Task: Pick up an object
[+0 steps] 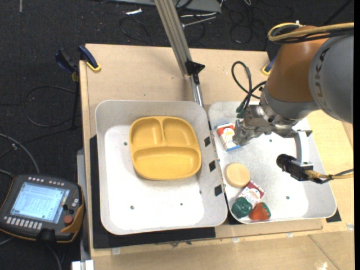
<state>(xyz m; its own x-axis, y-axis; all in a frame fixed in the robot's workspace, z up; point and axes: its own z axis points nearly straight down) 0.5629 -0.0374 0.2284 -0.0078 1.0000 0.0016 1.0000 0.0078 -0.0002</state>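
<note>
Hard to make out at the two-finger gripper: underside lost in shadow and grey housing, so impossible to tell whether apart, together or clamped on anything. Nothing seen held. Cut off at the frame's edge: most of the grey arm with the orange band, reaching in behind the gripper.

Just beside the gripper, on the side facing away from the arm: one small red-and-white carton, its near edge partly covered by the gripper body; touching or merely close, unclear. Below the gripper, toward the view's bottom edge: one round tan disc, near but apart. Further the same way, bunched in a corner: one small red-and-white packet, one dark green rounded lump, one red rounded lump; too small to name exactly, the three apparently touching. Five loose items in all inside the shallow white bin under the gripper.

Well apart from the gripper, beyond the carton: one yellow three-compartment plastic plate, alone in the second shallow white bin. Two bins in total on one tan wooden bench.

On the arm's side of the gripper: one black cylinder with a yellow-tipped cable, mounting unclear.

Far past the plate, off the bench: one grey handheld controller with a lit screen. Slanting over the bench above the gripper: one pale metal pole, top cut off
</note>
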